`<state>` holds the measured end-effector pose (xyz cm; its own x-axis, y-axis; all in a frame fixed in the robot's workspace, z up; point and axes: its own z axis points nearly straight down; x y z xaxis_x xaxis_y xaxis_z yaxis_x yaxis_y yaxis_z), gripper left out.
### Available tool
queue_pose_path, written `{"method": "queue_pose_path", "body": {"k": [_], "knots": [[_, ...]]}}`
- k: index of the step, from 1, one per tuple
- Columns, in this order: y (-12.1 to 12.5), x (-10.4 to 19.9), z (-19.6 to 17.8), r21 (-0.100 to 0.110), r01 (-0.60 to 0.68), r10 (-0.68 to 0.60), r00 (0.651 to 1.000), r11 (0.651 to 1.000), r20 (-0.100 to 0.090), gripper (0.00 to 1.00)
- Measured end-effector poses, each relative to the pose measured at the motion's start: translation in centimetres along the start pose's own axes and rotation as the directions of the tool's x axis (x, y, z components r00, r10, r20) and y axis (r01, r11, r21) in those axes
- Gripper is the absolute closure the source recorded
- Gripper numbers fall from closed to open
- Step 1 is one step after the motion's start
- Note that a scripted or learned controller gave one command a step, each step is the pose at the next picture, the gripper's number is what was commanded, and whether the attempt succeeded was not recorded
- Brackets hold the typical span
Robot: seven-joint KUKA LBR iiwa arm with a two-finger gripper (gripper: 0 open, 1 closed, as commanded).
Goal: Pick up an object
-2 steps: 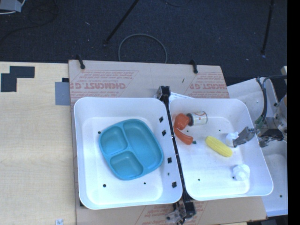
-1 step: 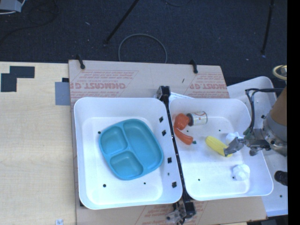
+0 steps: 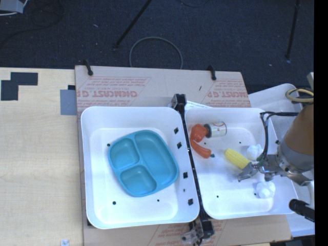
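The right bin (image 3: 225, 201) holds a yellow corn-like piece (image 3: 236, 158), an orange toy (image 3: 199, 133) with a red-orange piece (image 3: 202, 150) below it, a small clear cup (image 3: 218, 129) and two white lumps (image 3: 265, 189) (image 3: 253, 150). My gripper (image 3: 252, 170) is low in the right bin's right half, just right of and below the yellow piece, between the two white lumps. Nothing is visibly lifted off the bin floor.
A blue divided plate (image 3: 142, 162) lies in the left bin (image 3: 87, 163). A black divider (image 3: 187, 163) runs between the bins. Cardboard lies under the bins, and the arm's grey body (image 3: 300, 147) leans over the right bin's right rim.
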<state>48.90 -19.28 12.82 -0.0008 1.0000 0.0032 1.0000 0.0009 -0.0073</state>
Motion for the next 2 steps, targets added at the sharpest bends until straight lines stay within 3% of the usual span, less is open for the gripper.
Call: {"method": "queue_pose_path", "body": {"k": [1, 2], "knots": [[0.1, 0.2, 4.2, -0.005, 0.000, 0.000, 1.000, 1.000, 0.002, 0.00], [0.1, 0.0, 2.9, -0.008, -0.005, 0.005, 1.000, 1.000, 0.002, 1.00]]}}
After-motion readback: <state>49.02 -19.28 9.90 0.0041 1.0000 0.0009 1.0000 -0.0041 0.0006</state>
